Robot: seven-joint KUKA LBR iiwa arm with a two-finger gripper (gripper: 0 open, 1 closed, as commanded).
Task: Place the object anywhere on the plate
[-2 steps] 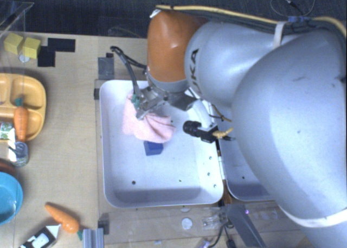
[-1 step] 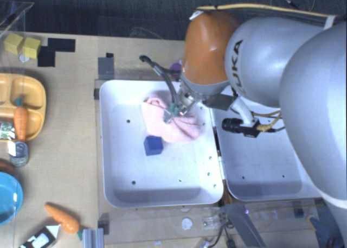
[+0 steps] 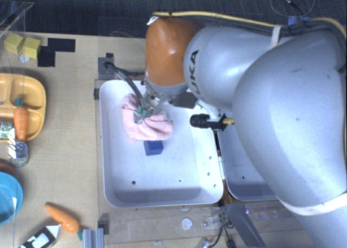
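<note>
Grey KUKA arm point(image 3: 282, 106) looms over the left bin point(image 3: 162, 187), gripper point(image 3: 143, 112) pressed into a pink cloth point(image 3: 147, 123) beside a blue block point(image 3: 153, 147); whether its jaws are apart or together cannot be told

Grey arm point(image 3: 282, 100) comes in from the right, bulking over most of that side. Orange band point(image 3: 168, 51) sits above the wrist, pointing down-left. Gripper point(image 3: 142, 112) is low, tip approx. at the pink cloth point(image 3: 146, 125) in the left bin point(image 3: 162, 187); looks like contact, but view's too blurry to be sure.
</note>
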